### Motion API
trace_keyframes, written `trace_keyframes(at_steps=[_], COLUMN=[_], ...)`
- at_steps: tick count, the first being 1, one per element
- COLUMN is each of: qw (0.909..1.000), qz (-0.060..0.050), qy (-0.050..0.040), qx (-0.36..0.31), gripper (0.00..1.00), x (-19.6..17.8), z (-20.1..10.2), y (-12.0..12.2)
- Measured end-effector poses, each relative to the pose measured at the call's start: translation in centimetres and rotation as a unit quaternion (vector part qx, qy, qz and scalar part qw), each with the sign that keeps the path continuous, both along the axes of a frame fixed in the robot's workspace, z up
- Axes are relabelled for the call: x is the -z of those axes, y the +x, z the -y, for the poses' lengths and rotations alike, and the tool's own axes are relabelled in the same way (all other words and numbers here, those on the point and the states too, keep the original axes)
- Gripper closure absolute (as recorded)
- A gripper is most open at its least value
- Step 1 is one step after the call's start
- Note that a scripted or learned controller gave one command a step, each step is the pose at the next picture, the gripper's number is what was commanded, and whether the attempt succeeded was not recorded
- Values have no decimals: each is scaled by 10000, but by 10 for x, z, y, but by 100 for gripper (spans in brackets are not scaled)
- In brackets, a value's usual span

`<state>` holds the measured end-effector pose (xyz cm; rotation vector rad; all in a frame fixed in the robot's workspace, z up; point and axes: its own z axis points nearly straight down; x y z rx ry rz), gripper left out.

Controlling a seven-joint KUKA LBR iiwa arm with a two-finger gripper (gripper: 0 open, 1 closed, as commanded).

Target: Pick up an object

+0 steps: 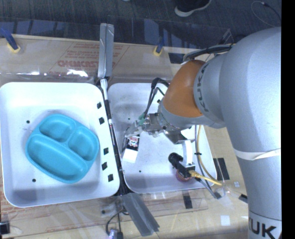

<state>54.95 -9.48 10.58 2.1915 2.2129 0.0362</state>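
Your arm (247,83) reaches in from the right over the right bin (118,94), with the orange band (180,96) above the bin's far half. The end effector (146,123) sits low in the left part of that bin. You cannot tell whether it is apart or together.

Task's thing: a small white item with a black and red label (132,146). It lies on the bin floor by the left wall, just left of the end effector and on its near side. Contact between the two cannot be judged.

The left bin (18,98) holds a blue divided tray (63,147), lying flat near its middle. Both bins rest on the table (48,59).
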Motion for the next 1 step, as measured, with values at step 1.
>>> trace_keyframes(at_steps=[1], qw=[10000], qz=[10], qy=[-8], qx=[4], gripper=[0], x=[0], z=[-4], y=[-27])
